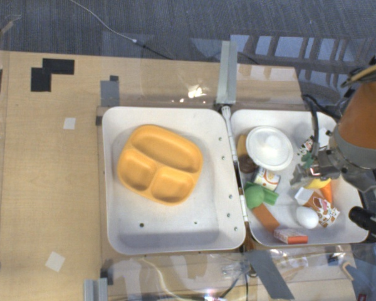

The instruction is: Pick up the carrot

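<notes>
The end effector (308, 171) hangs low in the right bin (348, 234), finger state unclear, just left of the carrot (326, 190), so it seems mid-approach and next needs centring over it.

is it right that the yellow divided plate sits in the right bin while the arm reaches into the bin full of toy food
Not quite. The camera view shows the yellow divided plate in the left bin, not the right one. The rest holds: the arm reaches into the right bin, the one full of toy food.
</notes>
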`<state>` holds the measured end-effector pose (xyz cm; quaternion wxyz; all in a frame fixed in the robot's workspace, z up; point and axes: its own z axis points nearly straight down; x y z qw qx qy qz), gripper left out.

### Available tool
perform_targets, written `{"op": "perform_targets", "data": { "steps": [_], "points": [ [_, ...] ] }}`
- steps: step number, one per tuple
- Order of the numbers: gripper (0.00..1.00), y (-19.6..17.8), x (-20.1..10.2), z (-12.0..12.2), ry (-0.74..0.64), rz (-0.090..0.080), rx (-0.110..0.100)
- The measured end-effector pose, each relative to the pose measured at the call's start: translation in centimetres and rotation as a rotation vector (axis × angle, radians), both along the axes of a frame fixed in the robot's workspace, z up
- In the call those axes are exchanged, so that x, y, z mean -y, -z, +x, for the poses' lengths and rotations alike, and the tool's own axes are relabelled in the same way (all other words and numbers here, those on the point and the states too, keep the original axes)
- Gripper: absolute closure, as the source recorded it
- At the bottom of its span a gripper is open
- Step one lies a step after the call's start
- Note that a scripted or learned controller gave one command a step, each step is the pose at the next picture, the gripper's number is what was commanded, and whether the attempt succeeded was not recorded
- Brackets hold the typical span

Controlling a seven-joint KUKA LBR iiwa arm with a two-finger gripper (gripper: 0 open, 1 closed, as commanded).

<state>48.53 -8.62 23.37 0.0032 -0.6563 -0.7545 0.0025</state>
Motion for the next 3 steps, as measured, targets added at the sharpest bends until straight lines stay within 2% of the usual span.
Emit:
{"op": "perform_targets", "data": {
  "steps": [1, 2, 3],
  "points": [
    [1.00, -10.7, 3.5, 6.4, 0.039, -0.003, 0.021],
    [1.00, -3.4, 2.0, 0.1, 0.103, -0.001, 0.006],
    [1.00, 8.3, -0.2, 5.7, 0.183, -0.001, 0.000]
  ]
}}
